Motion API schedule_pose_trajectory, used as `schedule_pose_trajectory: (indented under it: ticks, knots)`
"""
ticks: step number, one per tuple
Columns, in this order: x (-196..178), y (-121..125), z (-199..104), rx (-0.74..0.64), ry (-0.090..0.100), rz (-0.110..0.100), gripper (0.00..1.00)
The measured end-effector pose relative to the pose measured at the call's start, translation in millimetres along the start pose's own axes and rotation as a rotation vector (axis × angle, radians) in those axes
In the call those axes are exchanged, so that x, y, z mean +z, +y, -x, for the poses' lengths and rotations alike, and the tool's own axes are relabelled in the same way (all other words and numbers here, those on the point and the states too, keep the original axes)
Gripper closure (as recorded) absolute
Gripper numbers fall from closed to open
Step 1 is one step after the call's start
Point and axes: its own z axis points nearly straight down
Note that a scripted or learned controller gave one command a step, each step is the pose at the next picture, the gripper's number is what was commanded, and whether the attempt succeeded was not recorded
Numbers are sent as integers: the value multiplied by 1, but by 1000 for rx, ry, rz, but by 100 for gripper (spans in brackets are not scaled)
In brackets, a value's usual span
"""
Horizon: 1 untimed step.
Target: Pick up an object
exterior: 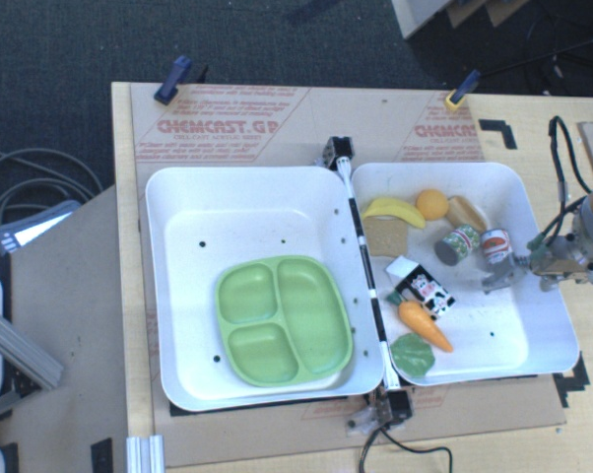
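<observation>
The right bin [533, 348] holds several small objects. A yellow banana [395, 210], an orange [432, 203] and a beige bread roll [467, 212] lie at its far side. Two small cans sit mid-bin, a green-labelled can [457, 244] and a red-and-white can [494, 245]. A black-and-white carton [421, 287], a carrot [426, 326] and a green leafy piece [413, 356] lie near the divider. My gripper [514, 264] reaches in from the right edge, low over the bin, just right of the red-and-white can. Nothing shows in its grasp.
The left bin [178, 215] holds a green divided plate [282, 318]. A black-clipped divider [361, 254] separates the bins. Cables [562, 156] hang at the right, beside the arm. Blue [171, 80] and yellow [462, 89] clamps hold the cardboard at the back.
</observation>
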Motion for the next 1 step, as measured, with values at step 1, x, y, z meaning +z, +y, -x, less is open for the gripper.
schedule_pose_trajectory:
  ticks: [1]
  knots:
    - [84, 63, -70, 0, -1, 18, 0]
